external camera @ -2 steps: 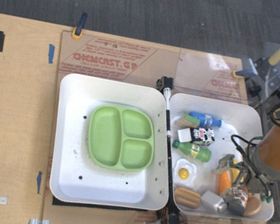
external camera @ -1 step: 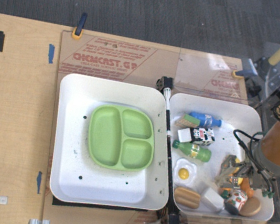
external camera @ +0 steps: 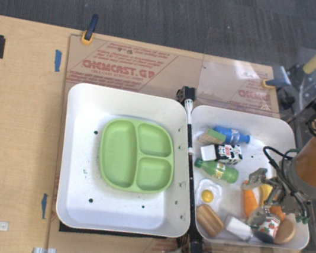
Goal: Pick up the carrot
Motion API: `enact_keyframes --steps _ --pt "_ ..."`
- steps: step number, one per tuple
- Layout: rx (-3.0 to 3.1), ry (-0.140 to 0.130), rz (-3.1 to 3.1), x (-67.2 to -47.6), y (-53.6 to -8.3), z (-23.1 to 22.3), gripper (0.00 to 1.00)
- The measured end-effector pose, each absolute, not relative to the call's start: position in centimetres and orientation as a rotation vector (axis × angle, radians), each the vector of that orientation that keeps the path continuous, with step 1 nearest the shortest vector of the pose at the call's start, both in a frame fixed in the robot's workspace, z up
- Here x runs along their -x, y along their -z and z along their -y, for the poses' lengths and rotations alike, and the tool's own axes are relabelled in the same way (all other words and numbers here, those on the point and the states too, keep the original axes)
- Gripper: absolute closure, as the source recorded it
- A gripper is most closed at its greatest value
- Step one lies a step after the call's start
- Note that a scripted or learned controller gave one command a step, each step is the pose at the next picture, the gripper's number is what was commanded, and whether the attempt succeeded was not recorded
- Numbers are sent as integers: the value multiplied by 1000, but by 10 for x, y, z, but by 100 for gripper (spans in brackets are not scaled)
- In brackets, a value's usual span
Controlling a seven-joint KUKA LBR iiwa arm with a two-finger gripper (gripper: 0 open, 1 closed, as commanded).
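1. Fingers [external camera: 255, 178] of the gripper [external camera: 257, 198] are standing spread apart in the right bin [external camera: 299, 140], at the lower right of the frame. They are not pinching anything yet.
2. The carrot [external camera: 249, 203] is lying between them or just beside them. I cannot tell which.
3. Nearest the bottom edge, a bread roll [external camera: 209, 220] and a white block [external camera: 238, 228] are sitting close to the carrot's lower end. A red and white packet [external camera: 271, 227] is crowding in too. The lower finger could be bumping one of these and grabbing it instead.
4. A yellow piece [external camera: 265, 191] is lying right next to the carrot. It might be getting squeezed along with it, so the carrot could be slipping out.
5. A little higher up, the toy egg [external camera: 208, 194] and green bottle [external camera: 219, 171] are resting near enough to get pushed.
6. A black cable [external camera: 273, 153] is looping by the arm and could be snagging.
7. Farthest up, the blue bottle [external camera: 231, 135] is lying well apart, so it is looking safe.
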State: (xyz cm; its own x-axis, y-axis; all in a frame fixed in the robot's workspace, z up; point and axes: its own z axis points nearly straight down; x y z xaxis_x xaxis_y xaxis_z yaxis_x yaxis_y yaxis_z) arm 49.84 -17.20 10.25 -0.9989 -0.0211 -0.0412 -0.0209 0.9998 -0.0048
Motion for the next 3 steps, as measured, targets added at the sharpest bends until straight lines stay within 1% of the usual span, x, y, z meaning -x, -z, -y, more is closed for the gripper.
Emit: enact_keyframes --steps 1,2,3 --pt "-718 -6 -3046 -504 -89 169 0" --pt "-716 -2 -3019 -510 -102 170 100" --pt "-401 -5 -3096 -487 -91 186 100"
